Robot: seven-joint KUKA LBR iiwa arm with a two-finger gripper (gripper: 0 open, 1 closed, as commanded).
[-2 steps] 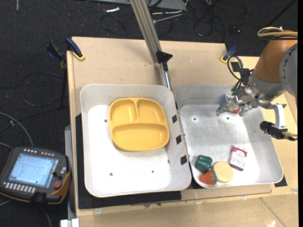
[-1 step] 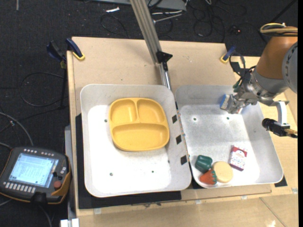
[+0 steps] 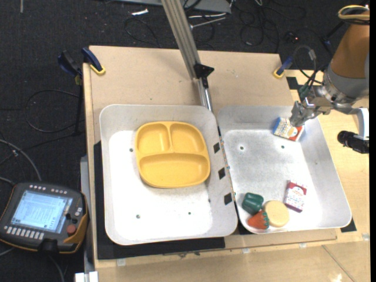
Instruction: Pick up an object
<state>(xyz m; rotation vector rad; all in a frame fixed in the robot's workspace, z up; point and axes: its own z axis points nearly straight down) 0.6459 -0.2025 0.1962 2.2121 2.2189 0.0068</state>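
White, blue and orange, the small printed packet lies at the right bin's one o'clock corner; my hand touches it, grip unclear, nothing lifted yet.

Bench bearing two white bins

You won't get any readable text here. The small red and white packet in the right bin has printing on its face, too small to make out. Same for the blue and white packet at that bin's far side: coloured print, no legible letters or brand. The handheld pendant left of the counter has a lit screen, but you can't read its contents.
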